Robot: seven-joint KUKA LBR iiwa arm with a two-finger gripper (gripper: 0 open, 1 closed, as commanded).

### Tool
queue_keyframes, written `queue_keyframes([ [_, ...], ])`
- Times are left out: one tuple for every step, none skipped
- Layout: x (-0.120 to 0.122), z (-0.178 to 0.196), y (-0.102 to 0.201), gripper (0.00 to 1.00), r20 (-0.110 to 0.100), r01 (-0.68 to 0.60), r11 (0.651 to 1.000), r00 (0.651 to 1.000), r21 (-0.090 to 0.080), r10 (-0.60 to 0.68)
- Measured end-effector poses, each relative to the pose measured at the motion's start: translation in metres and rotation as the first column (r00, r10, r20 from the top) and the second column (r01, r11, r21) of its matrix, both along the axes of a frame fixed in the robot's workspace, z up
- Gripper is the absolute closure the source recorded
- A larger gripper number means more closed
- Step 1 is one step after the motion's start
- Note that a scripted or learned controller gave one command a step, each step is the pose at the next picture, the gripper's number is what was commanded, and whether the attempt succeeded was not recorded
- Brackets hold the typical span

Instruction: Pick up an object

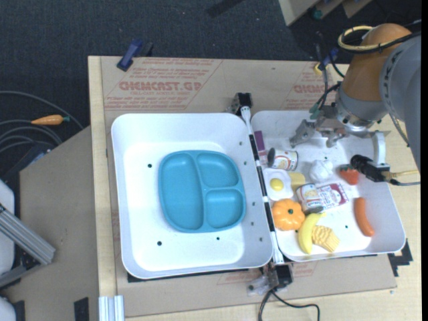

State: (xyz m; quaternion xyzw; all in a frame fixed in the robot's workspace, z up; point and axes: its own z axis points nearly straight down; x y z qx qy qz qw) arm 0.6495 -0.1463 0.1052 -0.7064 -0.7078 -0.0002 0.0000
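Toy foods clustered in the right bin point(391, 227): orange pumpkin point(288, 215), banana point(307, 233), fried egg point(277, 184), small can point(283, 160) on its side, sausage point(364, 217)

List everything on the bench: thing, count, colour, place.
Bins: two, white, side by side.
Divided tray: one, blue, left bin.
Can: one, white and red, right bin's left side.
Fried egg: one, white with yellow, beside the divider.
Pumpkin: one, orange, right bin.
Banana: one, yellow, near edge.
Packet: one, pink-white, centre.
Sausage: one, orange-red, right side.
Arm: one, grey with orange, above the right bin.
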Motion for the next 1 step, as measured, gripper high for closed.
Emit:
queue_keyframes([
  [0.0173,-0.0207,0.0557,0.00,0.001,0.001,1.000,1.000,0.001,-0.001],
])
